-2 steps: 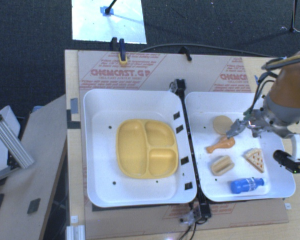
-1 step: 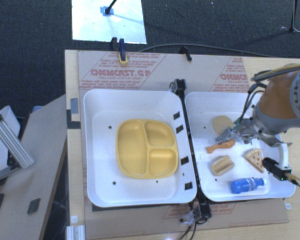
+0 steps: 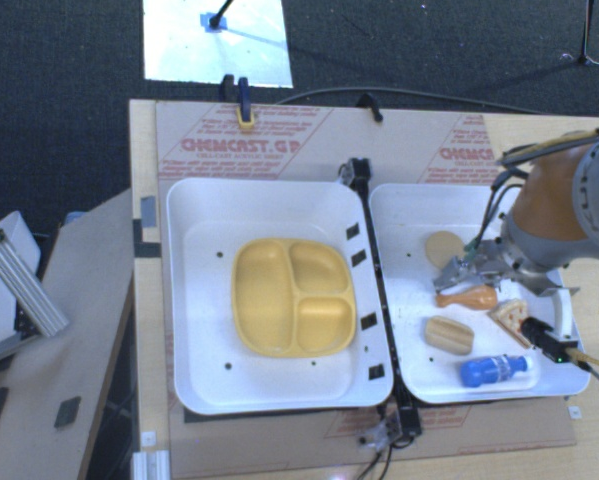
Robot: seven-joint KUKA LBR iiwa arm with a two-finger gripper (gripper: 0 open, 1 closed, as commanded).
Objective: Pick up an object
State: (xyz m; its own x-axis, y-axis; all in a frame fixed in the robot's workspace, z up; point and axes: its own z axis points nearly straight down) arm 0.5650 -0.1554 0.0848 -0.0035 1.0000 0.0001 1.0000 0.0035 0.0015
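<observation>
We see a yellow divided plate (image 3: 293, 296) in the left bin (image 3: 204, 218). In the right bin (image 3: 409, 213), our claw (image 3: 457, 273) sits low over an orange toy (image 3: 469, 296); its finger state we cannot tell. We judge nothing lifted yet.

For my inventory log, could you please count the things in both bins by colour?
Yellow: 1, the divided tray
Tan: 3, round piece, bread-like block, wedge
Orange: 1, piece at the gripper
Blue: 1, bottle
Total: 6

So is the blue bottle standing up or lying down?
Lying down: the blue bottle rests on its side in the right bin, white cap pointing right.
</observation>
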